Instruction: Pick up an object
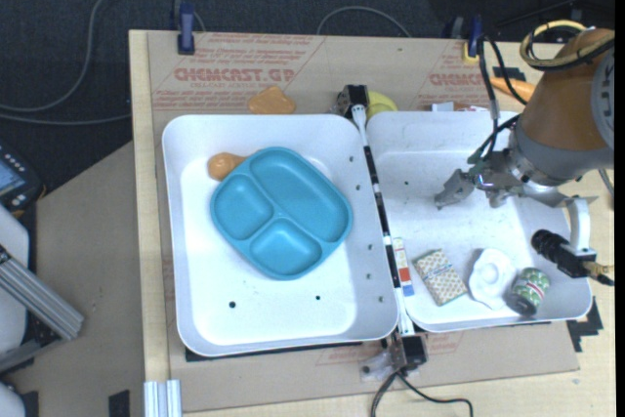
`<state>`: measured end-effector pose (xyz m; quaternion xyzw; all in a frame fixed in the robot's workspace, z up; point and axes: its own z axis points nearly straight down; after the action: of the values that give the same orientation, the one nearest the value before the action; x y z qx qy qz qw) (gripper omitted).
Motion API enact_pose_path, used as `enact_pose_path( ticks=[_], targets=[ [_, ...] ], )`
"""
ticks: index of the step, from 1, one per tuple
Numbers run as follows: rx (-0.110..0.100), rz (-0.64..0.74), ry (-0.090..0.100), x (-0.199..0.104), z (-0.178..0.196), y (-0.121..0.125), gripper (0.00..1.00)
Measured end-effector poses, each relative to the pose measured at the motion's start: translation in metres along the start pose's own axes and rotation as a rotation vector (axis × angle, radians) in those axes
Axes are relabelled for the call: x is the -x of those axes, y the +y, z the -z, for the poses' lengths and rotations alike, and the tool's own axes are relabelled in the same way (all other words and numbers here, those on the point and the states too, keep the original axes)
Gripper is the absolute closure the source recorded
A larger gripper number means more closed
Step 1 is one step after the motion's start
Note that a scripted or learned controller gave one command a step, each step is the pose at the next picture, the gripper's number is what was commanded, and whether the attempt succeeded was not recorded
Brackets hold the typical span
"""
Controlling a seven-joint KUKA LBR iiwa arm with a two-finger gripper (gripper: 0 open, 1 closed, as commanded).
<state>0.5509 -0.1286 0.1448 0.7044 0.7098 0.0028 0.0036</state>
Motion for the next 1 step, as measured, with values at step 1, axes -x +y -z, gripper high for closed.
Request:
enact_pose_path(
  ticks=[1],
  targets=[
    [-0.001,-0.007,-0.003,0.0380,0.0362,0.0382,0.00]
  ],
)
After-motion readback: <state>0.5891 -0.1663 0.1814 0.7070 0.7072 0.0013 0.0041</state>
